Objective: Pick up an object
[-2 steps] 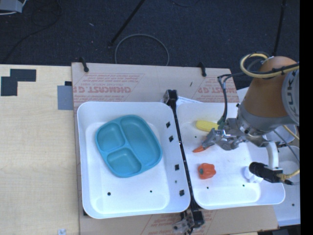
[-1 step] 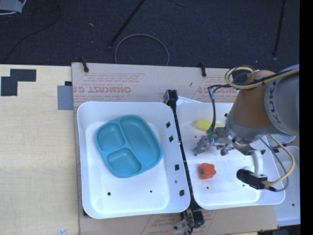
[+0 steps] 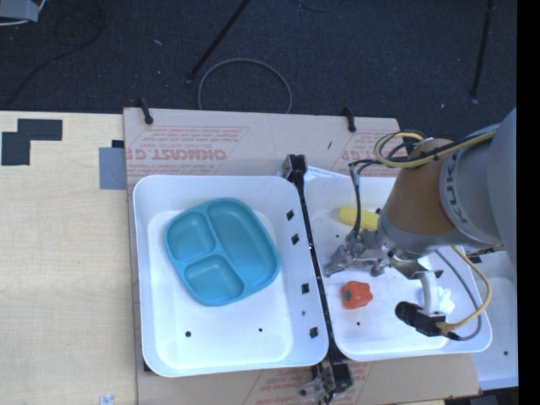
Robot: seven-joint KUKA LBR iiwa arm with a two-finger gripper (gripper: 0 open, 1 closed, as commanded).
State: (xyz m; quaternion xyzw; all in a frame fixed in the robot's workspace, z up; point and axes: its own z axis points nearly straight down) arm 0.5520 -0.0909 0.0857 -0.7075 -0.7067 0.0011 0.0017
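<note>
Red pepper [image 3: 356, 294] in right bin [image 3: 380, 344]; hand [image 3: 342, 260] above; dark carpet [image 3: 253, 40] behind.

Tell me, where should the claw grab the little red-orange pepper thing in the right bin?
Probably around its round middle, coming straight down from above. The red-orange pepper lies alone on the flat floor of the right bin, with open space on every side, so fingers could likely slip down on both sides. The claw hangs just up-left of it.

Light fell evenly and brightly from overhead, washing the white bins [image 3: 160, 226] close to glare (their rims nearly lost detail). Shadows stayed soft and short. The dark floor [image 3: 253, 40] was dim; focus was slightly soft throughout.
</note>
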